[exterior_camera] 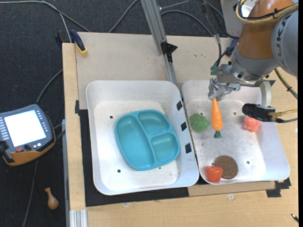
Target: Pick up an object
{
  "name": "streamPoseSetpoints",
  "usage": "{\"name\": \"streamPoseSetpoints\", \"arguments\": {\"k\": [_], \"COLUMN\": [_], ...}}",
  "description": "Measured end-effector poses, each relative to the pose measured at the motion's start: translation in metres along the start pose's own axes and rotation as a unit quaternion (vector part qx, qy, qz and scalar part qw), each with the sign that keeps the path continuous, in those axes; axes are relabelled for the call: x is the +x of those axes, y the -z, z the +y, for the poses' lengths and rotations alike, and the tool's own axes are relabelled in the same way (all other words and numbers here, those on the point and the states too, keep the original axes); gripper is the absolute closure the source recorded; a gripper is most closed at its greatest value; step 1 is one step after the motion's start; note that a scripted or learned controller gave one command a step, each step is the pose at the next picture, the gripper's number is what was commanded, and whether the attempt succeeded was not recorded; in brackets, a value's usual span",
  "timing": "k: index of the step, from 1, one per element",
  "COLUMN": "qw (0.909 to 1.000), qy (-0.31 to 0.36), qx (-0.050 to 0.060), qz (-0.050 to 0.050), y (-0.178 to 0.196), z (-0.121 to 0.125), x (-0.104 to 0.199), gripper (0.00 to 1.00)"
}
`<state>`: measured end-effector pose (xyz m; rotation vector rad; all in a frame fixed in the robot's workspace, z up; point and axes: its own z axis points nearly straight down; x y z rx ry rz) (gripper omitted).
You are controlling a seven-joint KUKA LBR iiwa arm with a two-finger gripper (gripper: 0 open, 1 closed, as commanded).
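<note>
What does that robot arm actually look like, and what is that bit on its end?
The arm is bulky and rounded, with smooth grey casing and a glossy orange band above the wrist. A yellow-and-black cable loops over its top. At its end sits a small gripper of grey and dark metal parts, far narrower than the arm, with thin wires running to it.
</note>
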<state>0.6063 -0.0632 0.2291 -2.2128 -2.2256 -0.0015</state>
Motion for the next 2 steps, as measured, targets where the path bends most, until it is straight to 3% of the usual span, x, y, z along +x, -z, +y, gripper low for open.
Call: {"name": "streamPoseSetpoints", "arguments": {"k": [2], "qw": [1.0000], "qy": [0.001], "qx": [0.000], "qz": [0.000], "y": [0.006], "z": [-0.019], "x": [0.121], "gripper": [1.00]}}
